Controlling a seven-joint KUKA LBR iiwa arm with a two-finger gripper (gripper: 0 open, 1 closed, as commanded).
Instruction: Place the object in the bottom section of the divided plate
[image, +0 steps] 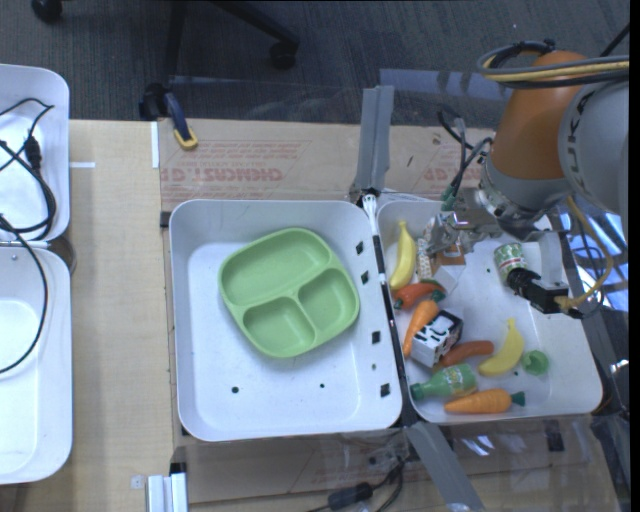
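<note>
On the table (110, 330), two white bins sat side by side. Within the left bin (200, 400) lay a green divided plate (289, 291), its sections bare. Across the right bin (575, 385) were scattered two bananas (402, 255), carrots (483, 402), a green bottle (445, 381) and a black-and-white cube (434, 337). Over that bin's far end hung the jaws (447, 237) of the grey-and-orange arm (545, 120); whether they were spread or pinching anything could not be told. Reversed red lettering ran along the cardboard (260, 160) behind the bins, too blurred to read with certainty.
</note>
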